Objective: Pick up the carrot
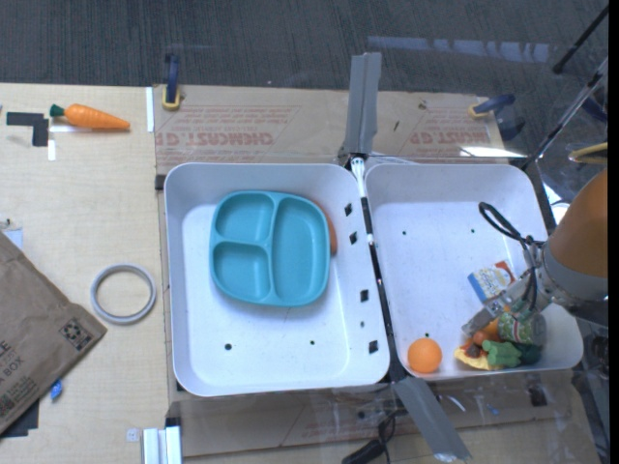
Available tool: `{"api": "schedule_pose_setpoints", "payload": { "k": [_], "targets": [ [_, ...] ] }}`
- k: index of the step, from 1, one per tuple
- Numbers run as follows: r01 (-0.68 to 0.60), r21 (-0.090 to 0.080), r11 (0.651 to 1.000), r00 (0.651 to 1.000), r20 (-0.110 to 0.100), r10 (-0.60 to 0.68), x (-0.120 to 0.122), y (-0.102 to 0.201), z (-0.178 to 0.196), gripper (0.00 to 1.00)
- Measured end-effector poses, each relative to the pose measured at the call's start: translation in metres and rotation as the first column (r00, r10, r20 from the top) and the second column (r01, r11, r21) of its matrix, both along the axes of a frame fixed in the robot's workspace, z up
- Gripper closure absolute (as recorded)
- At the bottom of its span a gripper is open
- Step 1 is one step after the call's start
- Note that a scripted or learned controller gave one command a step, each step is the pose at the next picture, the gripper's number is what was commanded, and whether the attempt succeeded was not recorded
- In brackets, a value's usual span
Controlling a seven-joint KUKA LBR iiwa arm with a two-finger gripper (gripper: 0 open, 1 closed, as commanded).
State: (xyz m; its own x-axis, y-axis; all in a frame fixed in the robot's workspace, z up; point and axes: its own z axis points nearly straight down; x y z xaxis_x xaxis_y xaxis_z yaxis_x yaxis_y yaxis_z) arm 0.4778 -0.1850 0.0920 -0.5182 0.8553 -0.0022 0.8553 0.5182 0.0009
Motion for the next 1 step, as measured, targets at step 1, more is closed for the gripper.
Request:
{"api": "schedule_pose_setpoints", "payload": {
  "k": [1],
  "targets": [
    [0.002, 0.0, 1.0, 1.0, 0.003, -0.002, 0.0014, 0.0002, 0.0093, 1.0]
  ]
}}
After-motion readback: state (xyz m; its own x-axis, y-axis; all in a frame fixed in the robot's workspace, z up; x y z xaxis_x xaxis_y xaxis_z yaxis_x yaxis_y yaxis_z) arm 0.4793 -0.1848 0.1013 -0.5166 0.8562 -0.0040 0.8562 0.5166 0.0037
